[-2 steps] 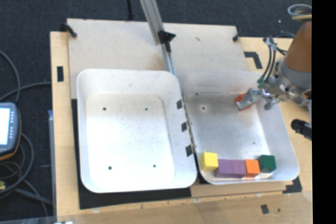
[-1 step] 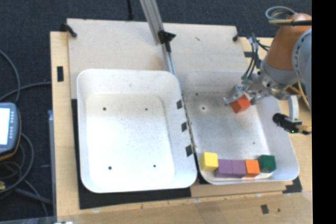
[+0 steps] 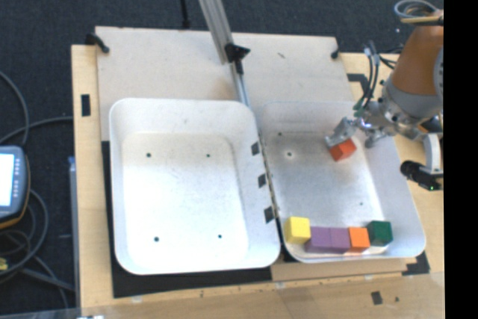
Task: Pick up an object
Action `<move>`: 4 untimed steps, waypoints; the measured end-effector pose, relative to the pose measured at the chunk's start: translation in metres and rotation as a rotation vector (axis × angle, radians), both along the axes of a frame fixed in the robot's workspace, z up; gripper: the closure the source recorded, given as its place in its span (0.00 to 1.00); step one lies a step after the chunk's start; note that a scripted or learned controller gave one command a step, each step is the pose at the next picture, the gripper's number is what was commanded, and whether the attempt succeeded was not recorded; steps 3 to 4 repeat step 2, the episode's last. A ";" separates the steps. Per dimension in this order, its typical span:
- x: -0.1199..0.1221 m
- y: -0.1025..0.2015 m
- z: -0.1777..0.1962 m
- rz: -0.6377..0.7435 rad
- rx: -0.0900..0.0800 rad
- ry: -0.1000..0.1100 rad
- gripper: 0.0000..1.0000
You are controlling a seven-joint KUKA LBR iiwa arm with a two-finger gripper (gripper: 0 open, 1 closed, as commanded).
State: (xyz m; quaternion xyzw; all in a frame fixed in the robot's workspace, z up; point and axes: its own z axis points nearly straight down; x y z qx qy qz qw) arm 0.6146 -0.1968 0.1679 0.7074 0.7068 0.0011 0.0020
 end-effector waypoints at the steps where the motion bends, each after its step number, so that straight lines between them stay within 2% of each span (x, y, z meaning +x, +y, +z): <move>1: 0.023 -0.011 -0.074 0.004 -0.001 0.004 0.00; 2: 0.024 -0.012 -0.059 0.005 -0.005 -0.001 1.00; 4: 0.024 -0.012 -0.059 0.005 -0.005 -0.001 1.00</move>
